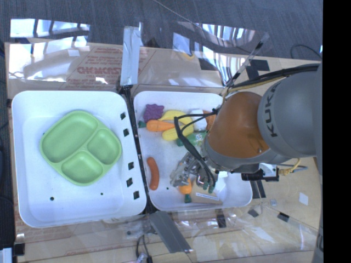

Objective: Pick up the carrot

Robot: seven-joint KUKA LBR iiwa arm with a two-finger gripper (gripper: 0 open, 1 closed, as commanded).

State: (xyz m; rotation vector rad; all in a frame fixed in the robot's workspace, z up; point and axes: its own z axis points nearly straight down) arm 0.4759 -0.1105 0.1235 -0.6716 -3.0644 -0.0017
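An orange carrot lies in the right bin near its back left, between a purple grape bunch and a yellow banana. My gripper is low over the front middle of that bin, well in front of that carrot. A small orange piece with a green bit beside it shows right at the gripper's tip, partly hidden by it; whether it is held I cannot tell. The arm's orange band hides the bin's right part.
A reddish sausage lies by the right bin's left wall, left of the gripper. The left bin holds a green divided plate. A white card lies at the right bin's front.
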